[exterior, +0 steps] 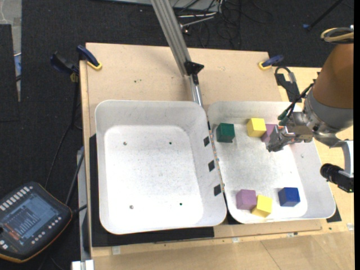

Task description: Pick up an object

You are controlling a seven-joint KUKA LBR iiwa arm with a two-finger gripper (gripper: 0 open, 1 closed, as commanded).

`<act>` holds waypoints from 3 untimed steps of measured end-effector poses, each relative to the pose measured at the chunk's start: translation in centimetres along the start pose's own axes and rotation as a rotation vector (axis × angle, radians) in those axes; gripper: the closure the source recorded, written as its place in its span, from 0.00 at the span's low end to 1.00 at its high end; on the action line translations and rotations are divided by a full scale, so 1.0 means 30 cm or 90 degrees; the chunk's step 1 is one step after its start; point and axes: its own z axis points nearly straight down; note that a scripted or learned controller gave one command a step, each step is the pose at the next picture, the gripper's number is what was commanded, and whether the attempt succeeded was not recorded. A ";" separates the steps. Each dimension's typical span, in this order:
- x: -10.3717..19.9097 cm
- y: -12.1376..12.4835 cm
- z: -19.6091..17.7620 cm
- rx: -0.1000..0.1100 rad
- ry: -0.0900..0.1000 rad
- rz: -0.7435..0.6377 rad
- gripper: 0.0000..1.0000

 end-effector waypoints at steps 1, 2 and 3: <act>0.171 0.003 0.021 0.003 0.002 -0.003 1.00; 0.343 0.058 0.088 0.005 0.002 -0.003 1.00; 0.549 0.109 0.089 0.003 0.002 -0.004 1.00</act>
